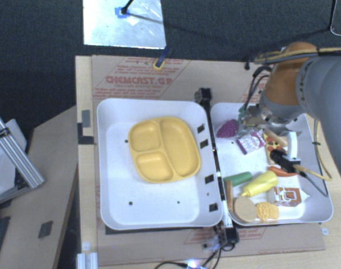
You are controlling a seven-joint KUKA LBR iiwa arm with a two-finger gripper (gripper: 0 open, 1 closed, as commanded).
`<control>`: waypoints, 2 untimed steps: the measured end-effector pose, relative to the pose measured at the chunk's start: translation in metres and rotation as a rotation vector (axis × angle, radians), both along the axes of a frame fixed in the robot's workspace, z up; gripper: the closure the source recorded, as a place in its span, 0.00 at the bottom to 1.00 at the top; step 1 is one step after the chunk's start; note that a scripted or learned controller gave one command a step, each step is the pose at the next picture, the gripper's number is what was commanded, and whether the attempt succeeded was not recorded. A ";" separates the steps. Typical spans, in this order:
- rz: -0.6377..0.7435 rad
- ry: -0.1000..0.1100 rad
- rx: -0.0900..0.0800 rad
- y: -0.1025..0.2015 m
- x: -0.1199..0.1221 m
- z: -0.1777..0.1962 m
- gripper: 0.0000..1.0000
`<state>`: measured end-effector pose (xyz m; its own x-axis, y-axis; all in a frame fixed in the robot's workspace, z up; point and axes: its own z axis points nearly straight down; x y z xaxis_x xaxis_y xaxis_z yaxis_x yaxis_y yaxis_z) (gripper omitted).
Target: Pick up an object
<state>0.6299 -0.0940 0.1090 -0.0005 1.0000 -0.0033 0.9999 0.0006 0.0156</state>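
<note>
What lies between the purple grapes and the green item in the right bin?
In the camera view, between the purple grapes and the green item, there is bare white bin floor.

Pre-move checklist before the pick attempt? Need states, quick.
1. Gripper low over the right bin, near its far left part: ok.
2. Finger opening: cannot tell, the wrist hides it.
3. Candidates next to the gripper, purple grapes and maroon packet: ok.
4. Object between the fingers: cannot tell.
5. Clutter: yellow mustard bottle, green piece and corn cob lie close together at the near side, apart from the gripper: ok.
6. Yellow divided tray lies in the left bin, out of the way: ok.
</note>
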 end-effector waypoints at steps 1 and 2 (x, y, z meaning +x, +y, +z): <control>0.004 0.009 0.003 0.005 0.002 0.064 1.00; 0.005 0.009 0.003 0.005 0.004 0.118 1.00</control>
